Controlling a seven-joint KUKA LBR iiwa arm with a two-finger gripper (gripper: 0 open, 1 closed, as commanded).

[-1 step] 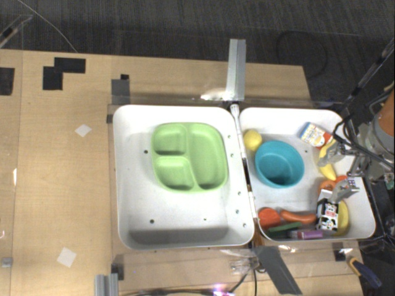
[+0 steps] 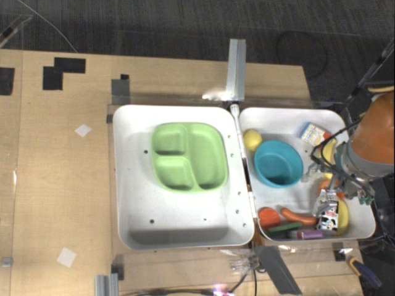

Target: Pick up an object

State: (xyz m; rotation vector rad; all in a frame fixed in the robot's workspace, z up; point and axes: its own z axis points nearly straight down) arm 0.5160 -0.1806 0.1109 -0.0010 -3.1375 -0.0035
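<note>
Crowding along the right bin (image 2: 370, 230) front wall worries me. Gripper (image 2: 329, 197) hangs low there; whether it grips anything I cannot tell. Banana (image 2: 341, 217), carrot (image 2: 296, 215), markers (image 2: 299, 232) lie packed beneath. Teal bowl (image 2: 279, 163) near. I judge a pinch could snag two items or slip.

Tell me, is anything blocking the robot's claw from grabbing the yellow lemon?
Probably, yes. The teal bowl sits between the gripper at the right bin's right side and the yellow lemon against its left wall.

Even, bright overhead light, mild glare on the white bins (image 2: 133, 165), soft shadows, slight blur.
</note>
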